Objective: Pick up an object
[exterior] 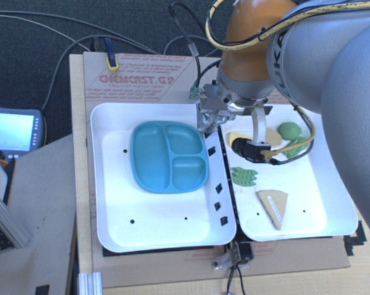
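Gripper is hanging over the divider between the bins, at the blue tray's upper right corner; whether anything is pinched, cannot tell. Nearest loose target, a green leafy piece, is lying below and right of it, long axis across the right bin.

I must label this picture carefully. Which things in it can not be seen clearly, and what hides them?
- Gripper: the wrist above covers its fingers, so open or shut cannot be told.
- Yellow item in the right bin: partly behind the arm and a black cable.
- Green ball: its lower edge is crossed by a cable.
- Right bin's far corner: hidden by the arm.
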Tool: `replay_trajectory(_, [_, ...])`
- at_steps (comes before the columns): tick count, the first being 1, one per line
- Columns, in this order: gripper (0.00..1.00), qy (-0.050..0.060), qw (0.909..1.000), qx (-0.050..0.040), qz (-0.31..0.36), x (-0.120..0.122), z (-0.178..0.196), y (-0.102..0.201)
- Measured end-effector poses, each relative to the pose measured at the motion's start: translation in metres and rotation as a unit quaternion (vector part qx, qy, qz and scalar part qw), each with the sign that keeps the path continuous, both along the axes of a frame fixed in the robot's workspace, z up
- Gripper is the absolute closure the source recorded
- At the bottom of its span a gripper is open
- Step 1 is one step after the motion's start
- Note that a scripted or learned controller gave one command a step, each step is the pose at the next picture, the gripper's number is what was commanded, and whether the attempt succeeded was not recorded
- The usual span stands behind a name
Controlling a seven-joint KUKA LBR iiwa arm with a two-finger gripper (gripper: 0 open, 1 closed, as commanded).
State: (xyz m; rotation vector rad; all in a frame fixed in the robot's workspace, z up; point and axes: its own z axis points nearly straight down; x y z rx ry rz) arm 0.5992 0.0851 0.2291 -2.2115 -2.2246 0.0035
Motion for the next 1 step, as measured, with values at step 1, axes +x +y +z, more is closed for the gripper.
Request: replay_trajectory(1, [0.00,-0.001,1.0000,-0.0004,-0.003,0.0005,0.0011,-0.0032])
